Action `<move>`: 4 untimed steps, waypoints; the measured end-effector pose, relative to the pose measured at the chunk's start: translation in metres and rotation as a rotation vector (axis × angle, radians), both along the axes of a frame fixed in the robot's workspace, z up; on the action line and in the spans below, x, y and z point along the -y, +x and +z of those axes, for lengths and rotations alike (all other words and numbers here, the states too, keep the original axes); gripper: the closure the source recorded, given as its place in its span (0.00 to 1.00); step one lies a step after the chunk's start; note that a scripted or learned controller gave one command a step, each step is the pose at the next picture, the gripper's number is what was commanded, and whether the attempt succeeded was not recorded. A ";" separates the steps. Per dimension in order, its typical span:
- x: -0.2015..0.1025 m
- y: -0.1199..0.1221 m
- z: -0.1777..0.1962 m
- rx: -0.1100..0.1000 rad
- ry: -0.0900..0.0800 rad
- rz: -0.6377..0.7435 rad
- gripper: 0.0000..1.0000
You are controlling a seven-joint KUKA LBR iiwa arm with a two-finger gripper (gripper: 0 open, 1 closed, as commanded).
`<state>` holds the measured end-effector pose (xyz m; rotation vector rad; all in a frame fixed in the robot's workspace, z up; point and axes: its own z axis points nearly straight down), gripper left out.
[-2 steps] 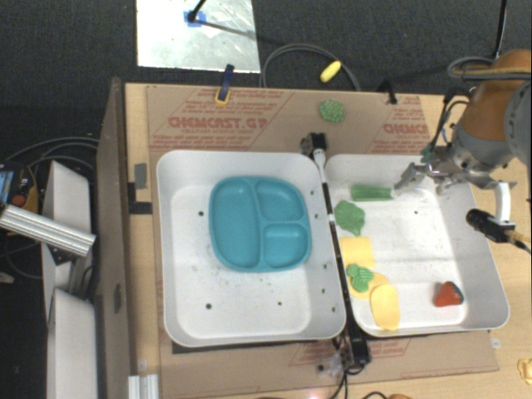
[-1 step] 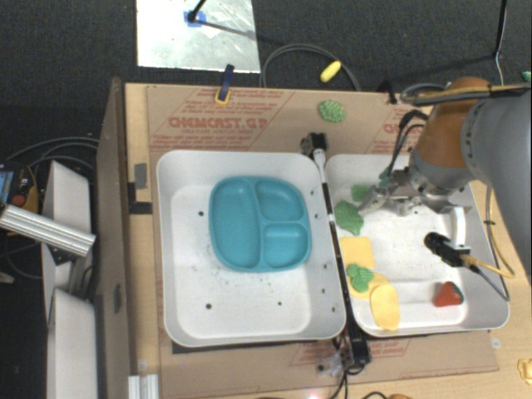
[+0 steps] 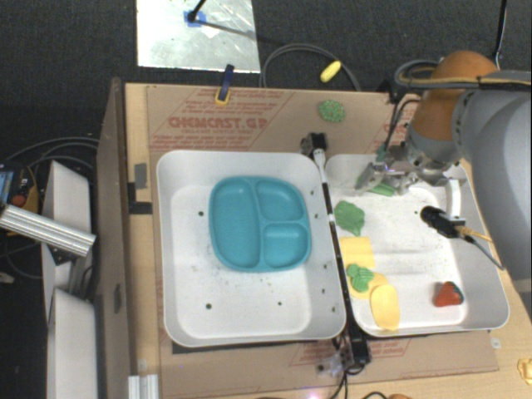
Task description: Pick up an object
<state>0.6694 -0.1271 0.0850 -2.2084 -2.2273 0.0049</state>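
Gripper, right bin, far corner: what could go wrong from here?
1. The gripper hangs over a small green piece close to the right bin's far wall; a try there may scrape the wall or push the piece away.
2. The green toy, yellow block and yellow oval crowd the bin's left side; a grasp there might catch two or none.

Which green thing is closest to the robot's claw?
The green piece right at the gripper; the leafy green toy lies farther off.
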 end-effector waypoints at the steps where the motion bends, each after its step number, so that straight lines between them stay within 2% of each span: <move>1: 0.016 -0.002 -0.001 0.002 -0.001 -0.006 0.00; 3: 0.073 -0.002 0.000 0.003 -0.002 -0.008 0.00; 4: 0.079 0.001 0.049 0.012 -0.003 -0.006 0.00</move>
